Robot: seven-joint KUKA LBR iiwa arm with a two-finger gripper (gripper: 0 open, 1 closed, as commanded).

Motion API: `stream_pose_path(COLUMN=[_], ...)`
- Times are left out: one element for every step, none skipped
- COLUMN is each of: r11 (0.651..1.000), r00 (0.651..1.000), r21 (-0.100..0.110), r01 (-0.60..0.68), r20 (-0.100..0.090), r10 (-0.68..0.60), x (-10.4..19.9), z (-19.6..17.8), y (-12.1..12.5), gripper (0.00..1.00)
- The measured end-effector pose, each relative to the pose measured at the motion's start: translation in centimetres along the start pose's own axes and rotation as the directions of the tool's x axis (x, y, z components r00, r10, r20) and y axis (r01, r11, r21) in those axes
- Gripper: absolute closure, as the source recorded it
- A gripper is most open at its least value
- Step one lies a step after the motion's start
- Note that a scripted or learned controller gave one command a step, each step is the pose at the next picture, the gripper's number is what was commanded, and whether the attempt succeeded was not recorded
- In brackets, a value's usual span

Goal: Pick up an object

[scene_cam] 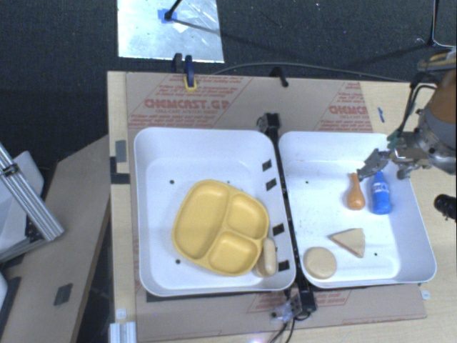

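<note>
The right bin [410, 263] holds several small items. An orange, club-shaped toy [355, 191] lies beside a blue bottle [380, 196], the two almost touching. Nearer the front are a tan wedge [350, 241] and a round tan disc [320, 261]. My gripper [385, 168] hangs at the bin's right rear, just above and behind the blue bottle. Its fingers are spread open, one dark fingertip [369, 168] pointing toward the orange toy, and nothing sits between them.
The left bin [153, 191] carries a yellow divided plate [220, 227] with a pale beige roll [268, 256] against its right edge. A black divider strip [280, 206] runs between the bins. A cable and clamp lie on the cardboard behind.
</note>
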State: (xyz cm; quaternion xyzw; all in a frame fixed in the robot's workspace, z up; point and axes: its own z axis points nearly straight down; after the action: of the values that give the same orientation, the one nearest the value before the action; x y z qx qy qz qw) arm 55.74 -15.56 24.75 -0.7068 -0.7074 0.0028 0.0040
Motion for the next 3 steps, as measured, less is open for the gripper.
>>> stream_pose_path(r11=[1.000,1.000,1.000], r00=[1.000,1.000,1.000], r21=[-0.012,-0.007,-0.005], r01=[0.003,0.001,0.001], r20=[0.002,0.001,0.000], r10=[-0.003,-0.001,-0.001], x=[0.0,0.5,0.8], z=[-0.6,5.0,11.3], y=[0.2,-0.6,-0.5], gripper=[0.00,0.00,0.00])
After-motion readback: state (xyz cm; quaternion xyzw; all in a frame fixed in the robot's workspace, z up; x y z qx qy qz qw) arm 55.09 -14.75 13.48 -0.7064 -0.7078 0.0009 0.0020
